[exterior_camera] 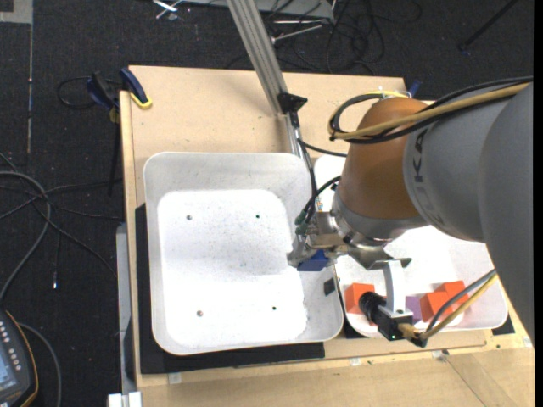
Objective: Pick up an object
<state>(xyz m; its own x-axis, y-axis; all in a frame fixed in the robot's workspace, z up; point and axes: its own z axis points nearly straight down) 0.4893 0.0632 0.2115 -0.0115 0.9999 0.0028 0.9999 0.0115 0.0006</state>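
Two shallow white plastic bins sit side by side on the pale wooden bench [204, 108]: the left bin [153, 227] and the right bin [428, 253], the latter largely covered by the grey arm with its orange band [382, 168].

Step in hand: I judge this to be the grasp or the start of the lift, at the shared wall between the bins. The claw [307, 248] is low over the right-hand edge of the left bin, wrist pointing down.

Claw state: I cannot tell whether it is spread or pressed together; the wrist housing and cabling hide the working end. A small blue piece [315, 263] lies directly at its tip, touching or nearly so. I cannot confirm whether this is a loose object or part of the tool, and I do not record it as held.

Task objects: the clear candidates lie in the right bin, at its near side: an orange block [360, 295], a second orange block [446, 298] and a small purple piece [415, 304] between them. A small dark item [328, 287] lies just below the claw, near the dividing wall.

Next move, in my judgement: a straight vertical rise, clear of the bin wall, to show whether anything comes up with it.
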